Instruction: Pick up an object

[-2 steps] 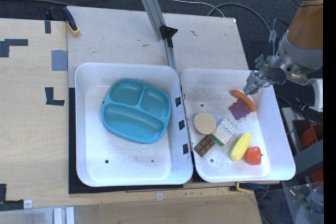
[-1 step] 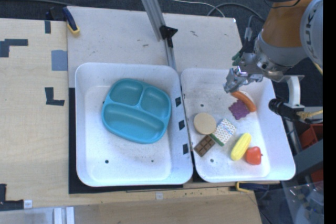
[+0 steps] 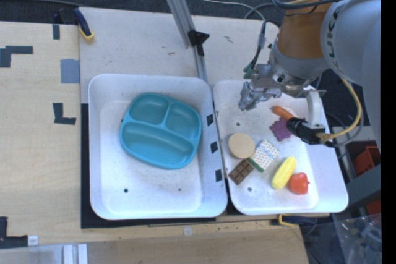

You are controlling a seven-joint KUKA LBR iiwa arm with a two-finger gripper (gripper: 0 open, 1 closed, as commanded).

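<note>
My gripper (image 3: 249, 100) hangs over the upper left part of the right bin (image 3: 322, 195), above bare bin floor, with nothing seen between its fingers. Below it lie a round tan cookie (image 3: 241, 145), a brown chocolate bar (image 3: 241, 171), a pale checkered wafer (image 3: 265, 154), a yellow corn cob (image 3: 284, 172) and a red tomato (image 3: 299, 183). To its right sit a purple piece (image 3: 281, 130) and an orange carrot (image 3: 283, 112).
The left bin (image 3: 102, 151) holds a blue divided plate (image 3: 161, 130). A metal pole (image 3: 176, 0) slants down to the bins' shared top edge. The grey arm with its orange band (image 3: 312, 6) fills the upper right.
</note>
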